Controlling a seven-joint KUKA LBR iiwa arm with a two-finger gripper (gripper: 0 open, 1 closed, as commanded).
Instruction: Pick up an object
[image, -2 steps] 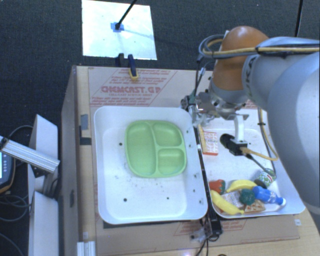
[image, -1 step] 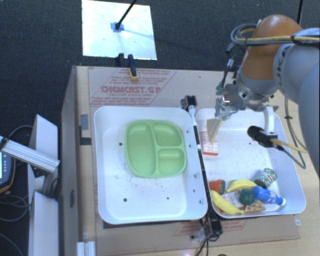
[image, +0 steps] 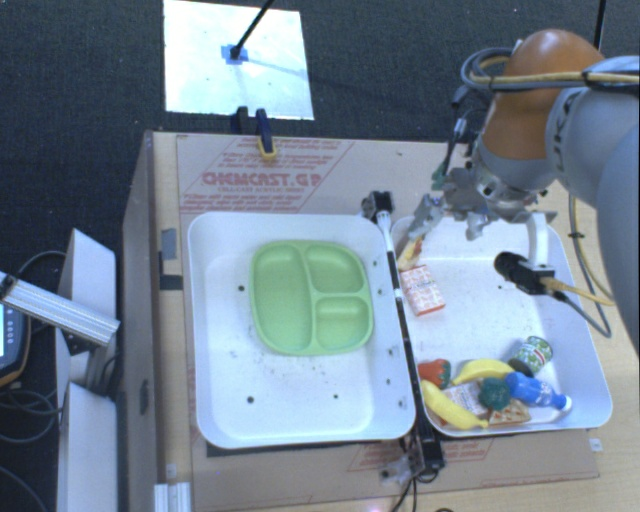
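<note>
My gripper (image: 446, 224) hangs over the far end of the right bin (image: 590, 385), its fingers spread with nothing between them. Just below its left finger a small yellow piece (image: 408, 253) lies against the bin's left wall. A red and white box (image: 422, 289) rests a little nearer, apart from the gripper. At the bin's near end lie a banana (image: 480, 371), a second yellow fruit (image: 445, 408), a blue bottle (image: 535, 391), a green can (image: 533, 353) and a red item (image: 433, 371).
The left bin (image: 220, 400) holds a green divided plate (image: 310, 297). A black cylinder with a cable (image: 525, 272) juts over the right bin's right side. A clamp (image: 379, 207) sits where the bins meet at the far edge.
</note>
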